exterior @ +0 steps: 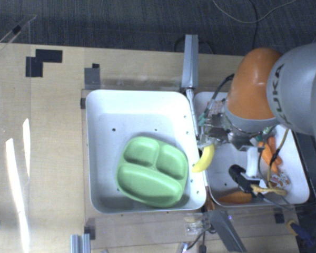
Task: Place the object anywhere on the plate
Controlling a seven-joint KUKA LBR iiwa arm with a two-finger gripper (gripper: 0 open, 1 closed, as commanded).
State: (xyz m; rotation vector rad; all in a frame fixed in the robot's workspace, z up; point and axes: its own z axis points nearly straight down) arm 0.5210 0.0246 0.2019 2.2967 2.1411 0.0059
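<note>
Table [47,141]: pale wood, carrying two white bins side by side.
Left bin [102,109]: shallow and white, with a single item inside.
Plate [152,170]: green with three compartments, lying flat in the near half of the left bin, towards its right side. Nothing lies on it.
Banana [203,159]: yellow and curved, at the wall shared by the two bins, just right of the plate and apart from it. Its upper end reaches up to the tool's tip, and its lower end points towards the plate's right edge.
Tool [206,137]: over the shared wall, directly above the banana. Cannot tell whether it is wide, narrow or gripping the banana.
Arm [300,88]: grey with an orange band, coming in from the right above the right bin.
Right bin [300,188]: white, partly hidden by the arm.
Orange oblong thing [234,197]: lying against the right bin's near wall.
Second orange thing [267,153]: further right in the same bin, partly covered by the arm.
</note>
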